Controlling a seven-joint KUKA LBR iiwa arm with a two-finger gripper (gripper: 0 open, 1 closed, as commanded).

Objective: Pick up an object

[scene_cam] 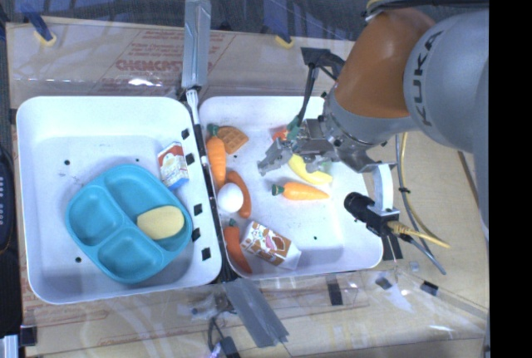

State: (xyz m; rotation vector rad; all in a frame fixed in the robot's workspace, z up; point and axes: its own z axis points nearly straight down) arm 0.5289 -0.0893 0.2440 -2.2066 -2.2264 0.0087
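Carrot point(304, 192), small and orange, lies on the floor of the right bin point(349, 244), just below my gripper point(277, 159) and apart from it. Nearer than the carrot: a juice carton point(268, 244) on its side. Level with the carrot, leftward: a white egg point(229, 199) and a long carrot point(216, 160). Just beyond the carrot: a yellow banana point(309, 174). Gripper fingers: I cannot tell their state; nothing visibly held. Far left of the carrot: a blue divided tray point(100, 219) carrying a yellow lump point(160, 222).
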